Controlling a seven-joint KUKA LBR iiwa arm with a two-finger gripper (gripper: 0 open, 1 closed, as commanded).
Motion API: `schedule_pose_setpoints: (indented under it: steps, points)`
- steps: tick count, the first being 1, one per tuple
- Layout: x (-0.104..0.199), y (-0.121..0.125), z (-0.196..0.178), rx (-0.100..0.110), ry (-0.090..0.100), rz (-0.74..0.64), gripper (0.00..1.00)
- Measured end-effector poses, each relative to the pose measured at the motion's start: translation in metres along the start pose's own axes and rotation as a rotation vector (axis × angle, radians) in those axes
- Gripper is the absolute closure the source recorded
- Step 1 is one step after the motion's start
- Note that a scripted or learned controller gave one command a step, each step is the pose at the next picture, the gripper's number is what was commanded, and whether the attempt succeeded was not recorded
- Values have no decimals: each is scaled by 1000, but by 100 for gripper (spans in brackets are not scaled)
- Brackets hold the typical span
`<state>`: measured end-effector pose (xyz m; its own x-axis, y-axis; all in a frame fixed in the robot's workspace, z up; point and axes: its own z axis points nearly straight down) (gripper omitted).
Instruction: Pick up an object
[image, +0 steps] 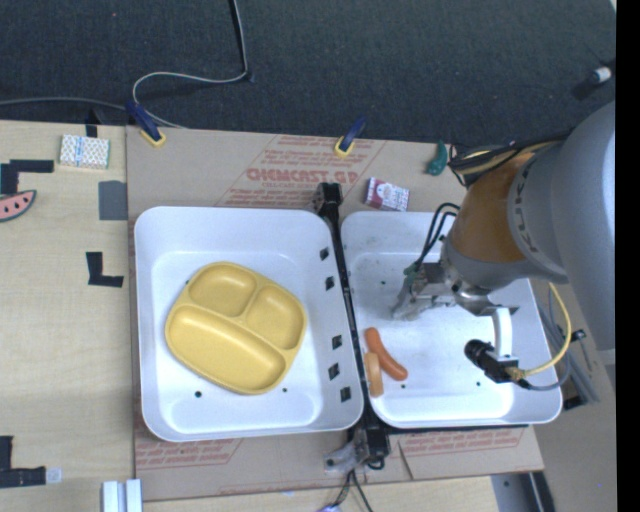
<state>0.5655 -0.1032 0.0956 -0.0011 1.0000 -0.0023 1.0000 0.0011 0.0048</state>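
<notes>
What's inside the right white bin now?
Two small orange sausage-shaped pieces lie near the right white bin's left wall. The gripper reaches in; the arm covers the bin's right part.

The arm (560, 200) is running off the frame at three o'clock, covering part of the right bin (400, 240). The gripper (408, 303) is sitting too small to read. A pink object (14, 205) is getting cropped at nine o'clock.

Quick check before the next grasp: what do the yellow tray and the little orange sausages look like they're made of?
The yellow tray looks like moulded plastic, matte to satin: uniform colour, rounded compartment walls, soft highlights. The orange sausages seem to be toy food, plastic or rubber, going by their smooth, evenly coloured skin; too small to tell which.
</notes>
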Motion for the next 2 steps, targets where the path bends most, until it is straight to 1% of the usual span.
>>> schedule_pose_setpoints:
  steps: [1,2]
  points:
    - [0,0,0,0,0,0,0]
    - [1,0,-9,2,1,0,100]
